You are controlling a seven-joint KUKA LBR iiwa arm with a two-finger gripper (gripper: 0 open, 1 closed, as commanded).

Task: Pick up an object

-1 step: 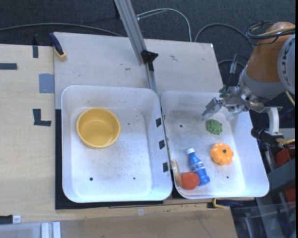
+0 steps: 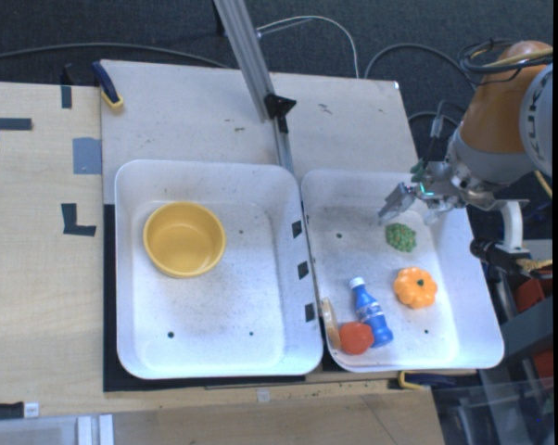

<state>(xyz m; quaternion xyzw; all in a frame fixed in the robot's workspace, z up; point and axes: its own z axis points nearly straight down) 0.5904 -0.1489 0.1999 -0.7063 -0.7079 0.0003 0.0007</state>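
My gripper point(image 2: 411, 200) hangs with fingers spread and nothing between them, just at 12 o'clock of the green knobbly lump point(image 2: 401, 237) in the right bin point(image 2: 464, 341). Best practice — descend squarely, straddling its bumpy sides before closing. At 5 o'clock of it sits a ribbed orange pumpkin point(image 2: 415, 287) — smooth, rounder, likelier to slip.
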